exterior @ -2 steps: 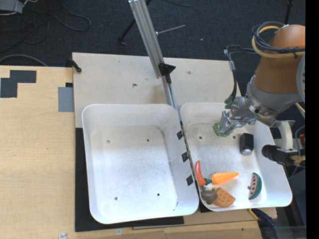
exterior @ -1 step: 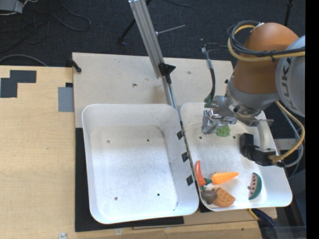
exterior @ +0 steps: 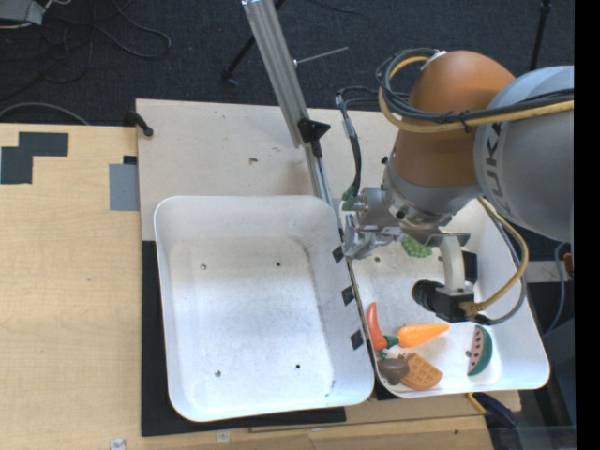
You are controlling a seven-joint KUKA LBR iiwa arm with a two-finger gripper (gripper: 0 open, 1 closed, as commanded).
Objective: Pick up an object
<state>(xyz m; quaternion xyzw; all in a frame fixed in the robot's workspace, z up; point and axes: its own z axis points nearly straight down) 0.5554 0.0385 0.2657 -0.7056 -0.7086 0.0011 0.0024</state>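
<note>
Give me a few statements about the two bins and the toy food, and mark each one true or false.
1. The toy carrot lies in the right bin. True.
2. The watermelon slice lies in the left bin. False: it lies in the right bin, near that bin's right rim.
3. The waffle piece lies below the carrot in the picture. True.
4. The red chili lies at the right bin's far right edge. False: it lies along the right bin's left side, next to the divider between the bins.
5. The arm hangs over the left bin. False: it hangs over the right bin.
</note>
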